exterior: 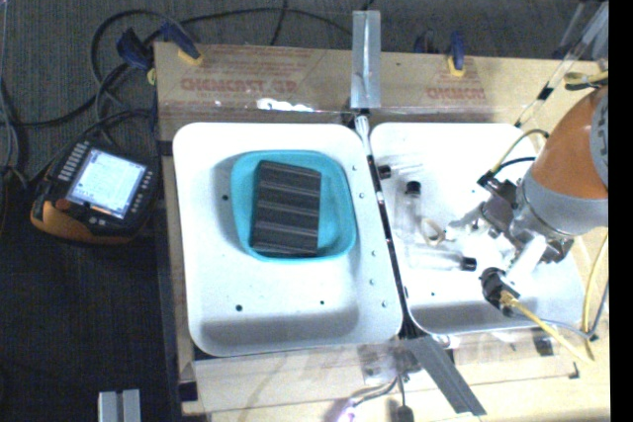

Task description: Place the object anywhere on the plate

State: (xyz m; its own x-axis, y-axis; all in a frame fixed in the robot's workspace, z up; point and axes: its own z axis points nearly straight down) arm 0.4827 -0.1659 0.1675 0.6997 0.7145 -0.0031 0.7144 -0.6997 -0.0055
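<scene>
Two-finger gripper w/ pale translucent fingers sits low inside the right shallow white plastic bin; can't tell how far it's open, and nothing is visibly clamped in it. Grey arm w/ orange band comes in from gripper's right. Dark grey ribbed rectangular block lies well left of gripper, flat on the square turquoise plate, in the left white bin. Beyond that bin, further left still, a handheld pendant w/ lit screen on the floor.
</scene>
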